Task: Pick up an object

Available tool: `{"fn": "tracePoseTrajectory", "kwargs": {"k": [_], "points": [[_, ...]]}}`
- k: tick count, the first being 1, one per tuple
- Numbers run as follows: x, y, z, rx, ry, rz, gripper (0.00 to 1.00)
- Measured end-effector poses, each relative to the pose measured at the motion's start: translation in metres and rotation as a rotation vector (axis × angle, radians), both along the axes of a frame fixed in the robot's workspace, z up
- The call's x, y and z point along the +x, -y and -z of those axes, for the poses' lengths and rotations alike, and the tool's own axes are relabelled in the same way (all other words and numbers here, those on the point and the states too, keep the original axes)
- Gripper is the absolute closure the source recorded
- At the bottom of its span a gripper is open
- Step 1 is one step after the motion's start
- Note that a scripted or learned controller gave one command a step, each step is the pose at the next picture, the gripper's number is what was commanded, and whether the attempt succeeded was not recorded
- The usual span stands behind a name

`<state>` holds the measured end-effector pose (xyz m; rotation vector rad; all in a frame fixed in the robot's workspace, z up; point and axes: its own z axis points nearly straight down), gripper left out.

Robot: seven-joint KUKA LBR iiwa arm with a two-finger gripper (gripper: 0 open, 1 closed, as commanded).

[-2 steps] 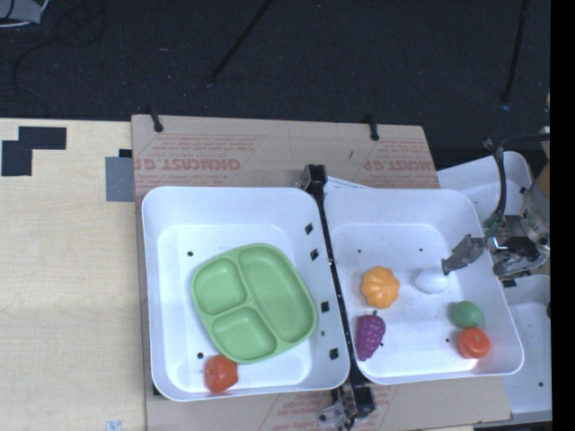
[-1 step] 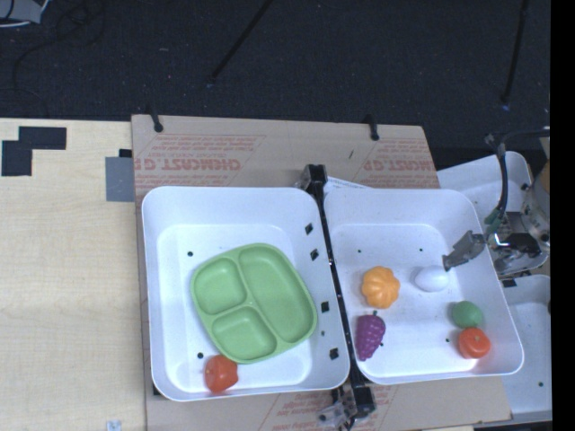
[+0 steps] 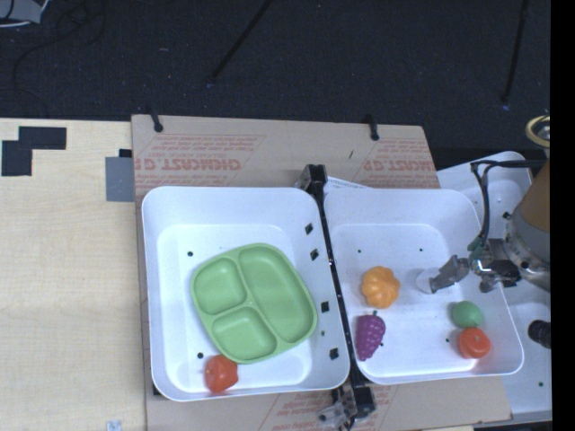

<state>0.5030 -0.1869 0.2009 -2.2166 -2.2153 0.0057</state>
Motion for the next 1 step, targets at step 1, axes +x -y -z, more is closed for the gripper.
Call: {"fn": "tracePoseTrajectory", "kwargs": {"k": [1], "points": [[0.0041, -0.0081, 0.0603, 0.001, 0.0, -0.001, 0.0]]}}
